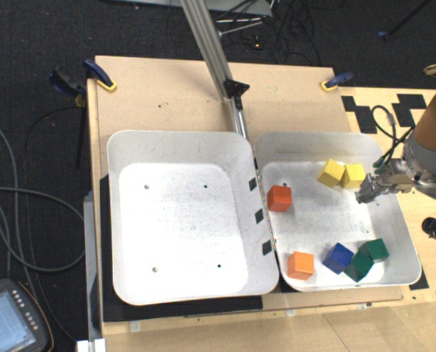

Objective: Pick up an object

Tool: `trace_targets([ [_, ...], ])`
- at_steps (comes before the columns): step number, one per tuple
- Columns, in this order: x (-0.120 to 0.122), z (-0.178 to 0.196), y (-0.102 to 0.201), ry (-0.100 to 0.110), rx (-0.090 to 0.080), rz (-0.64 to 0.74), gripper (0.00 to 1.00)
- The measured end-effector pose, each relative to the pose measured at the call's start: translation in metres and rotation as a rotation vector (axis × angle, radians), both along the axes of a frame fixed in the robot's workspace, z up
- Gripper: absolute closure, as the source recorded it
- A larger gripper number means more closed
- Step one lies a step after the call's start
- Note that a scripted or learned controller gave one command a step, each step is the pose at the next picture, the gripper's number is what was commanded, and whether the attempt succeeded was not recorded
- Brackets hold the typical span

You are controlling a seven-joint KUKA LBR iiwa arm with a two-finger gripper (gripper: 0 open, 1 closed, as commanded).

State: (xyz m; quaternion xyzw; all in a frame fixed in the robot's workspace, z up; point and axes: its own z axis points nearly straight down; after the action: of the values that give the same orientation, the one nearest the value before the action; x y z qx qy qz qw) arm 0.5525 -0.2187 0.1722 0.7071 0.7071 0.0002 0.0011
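So from the overhead camera you've got a wooden bench (291, 90) with two shallow white bins side by side; the left bin (130, 160) is the bigger-looking one, the right bin (306, 149) is where all the blocks are. The arm (431, 141) comes in from the right edge, grey with an orange section up top, and its gripper (366, 193) sits low over the right side of the right bin, just right of the two yellow blocks.

Blocks in the right bin: a yellow cube (332, 173) and a second yellow cube (353, 175) touching each other at the far side; the second one is right beside the gripper tip, maybe touching it, hard to say. A red-orange cube (279, 197) is off on the left side of that bin near the divider; a lighter orange cube (300, 265) is at the near left corner. At the near right there's a blue cube (339, 257), with a dark green block (360, 265) just beside it and another green cube (377, 250) touching that one.

Fingers: honestly can't tell whether they're spread or closed; the tip is a small grey blur at this angle, and I don't see any block between them.

A metal pole (207, 39) slants across the far side of the bench, and there are blue-and-yellow clamps (100, 75) on the far corners.
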Motion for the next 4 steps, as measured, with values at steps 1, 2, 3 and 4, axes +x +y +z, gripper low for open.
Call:
trace_targets([
  [1,-0.005,0.059,0.004,-0.005,-0.001,0.003,1.00],
  [2,-0.004,0.068,0.004,-0.001,0.000,0.002,1.00],
  [3,0.004,0.069,0.047,0.001,0.002,0.008,1.00],
  [4,0.014,0.063,0.092,0.001,0.002,0.008,1.00],
])
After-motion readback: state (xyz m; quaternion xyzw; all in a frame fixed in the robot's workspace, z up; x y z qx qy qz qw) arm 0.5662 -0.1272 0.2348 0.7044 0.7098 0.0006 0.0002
